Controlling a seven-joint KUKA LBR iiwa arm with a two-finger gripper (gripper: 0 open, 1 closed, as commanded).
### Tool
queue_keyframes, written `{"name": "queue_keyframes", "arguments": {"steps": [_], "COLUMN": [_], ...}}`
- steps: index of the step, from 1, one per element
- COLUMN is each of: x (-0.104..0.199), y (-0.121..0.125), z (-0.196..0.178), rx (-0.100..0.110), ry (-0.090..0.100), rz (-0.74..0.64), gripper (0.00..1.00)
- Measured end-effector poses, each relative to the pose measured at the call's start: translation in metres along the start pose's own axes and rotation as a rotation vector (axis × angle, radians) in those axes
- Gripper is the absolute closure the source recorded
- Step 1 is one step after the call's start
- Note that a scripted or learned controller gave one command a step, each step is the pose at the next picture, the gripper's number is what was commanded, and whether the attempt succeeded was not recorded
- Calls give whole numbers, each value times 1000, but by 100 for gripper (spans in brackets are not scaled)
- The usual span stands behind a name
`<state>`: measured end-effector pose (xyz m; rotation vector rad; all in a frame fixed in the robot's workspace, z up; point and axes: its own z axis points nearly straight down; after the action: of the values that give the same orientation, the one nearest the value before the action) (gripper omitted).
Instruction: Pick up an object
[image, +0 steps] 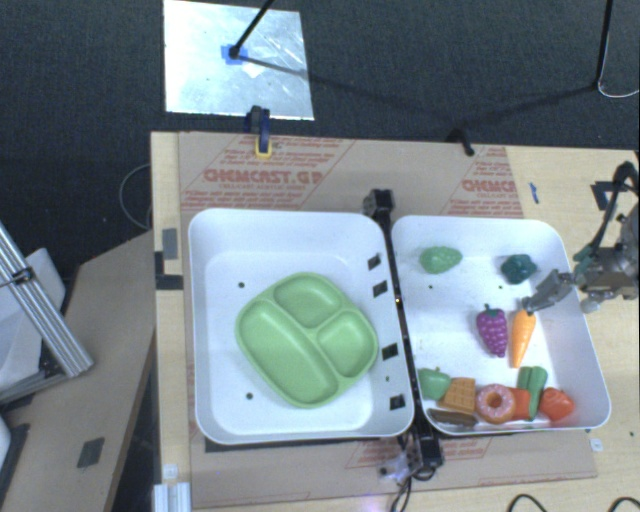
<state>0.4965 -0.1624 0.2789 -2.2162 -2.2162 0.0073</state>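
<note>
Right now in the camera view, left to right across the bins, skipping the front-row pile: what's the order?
green divided plate → light green toy → purple grapes → orange carrot → gripper. The dark green toy overlaps the carrot's span, so I left it out.

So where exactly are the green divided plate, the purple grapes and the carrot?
Green divided plate (300, 345): camera view, on the ridge between its compartments, left bin.
Purple grapes (491, 331): camera view, middle of the bunch, right bin.
Carrot (521, 338): camera view, middle of its orange body, beside the grapes.
</note>
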Motion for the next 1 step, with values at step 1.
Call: {"name": "queue_keyframes", "arguments": {"steps": [1], "x": [0], "y": [2], "z": [-5], "rx": [-10], "ry": [-3], "rz": [-3], "gripper": [0]}}
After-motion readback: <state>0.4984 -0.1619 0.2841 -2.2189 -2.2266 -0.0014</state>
